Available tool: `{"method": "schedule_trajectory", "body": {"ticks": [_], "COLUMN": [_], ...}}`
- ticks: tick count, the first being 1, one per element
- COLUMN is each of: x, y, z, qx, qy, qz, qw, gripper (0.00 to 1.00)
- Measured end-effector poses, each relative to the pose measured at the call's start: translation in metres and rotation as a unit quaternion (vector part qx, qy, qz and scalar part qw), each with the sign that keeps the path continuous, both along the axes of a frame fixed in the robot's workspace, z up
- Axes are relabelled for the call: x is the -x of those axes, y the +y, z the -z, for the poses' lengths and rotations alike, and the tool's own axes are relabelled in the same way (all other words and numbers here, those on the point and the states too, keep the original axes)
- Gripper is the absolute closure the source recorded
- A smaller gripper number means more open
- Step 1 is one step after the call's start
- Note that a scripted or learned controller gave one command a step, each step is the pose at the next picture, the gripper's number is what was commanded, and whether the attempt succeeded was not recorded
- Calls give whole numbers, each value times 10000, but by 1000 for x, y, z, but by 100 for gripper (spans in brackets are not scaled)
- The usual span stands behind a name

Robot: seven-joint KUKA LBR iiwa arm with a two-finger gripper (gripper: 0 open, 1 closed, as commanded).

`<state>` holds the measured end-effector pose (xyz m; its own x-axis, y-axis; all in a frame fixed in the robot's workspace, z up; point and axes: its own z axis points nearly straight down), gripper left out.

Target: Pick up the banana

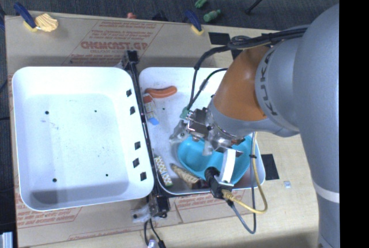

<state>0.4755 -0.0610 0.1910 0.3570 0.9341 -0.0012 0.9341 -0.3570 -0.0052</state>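
Banana point(183, 173) is judged to be the brownish elongated item at the lower middle of the right bin point(173, 76), just left of the blue bowl point(193, 156), long axis slanting down-right. Gripper point(199, 134) is seen above-right of it; finger state cannot be told.

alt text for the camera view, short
A grey arm with an orange band holds its end effector low over the right bin, above a blue bowl. A hot dog lies near that bin's far end; the left bin adjoins it.
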Motion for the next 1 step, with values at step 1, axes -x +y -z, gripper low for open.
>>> {"method": "schedule_trajectory", "body": {"ticks": [1], "x": [-70], "y": [39], "z": [-11], "qx": [-3], "qy": [-9], "qz": [-1221], "qw": [9925], "gripper": [0]}}
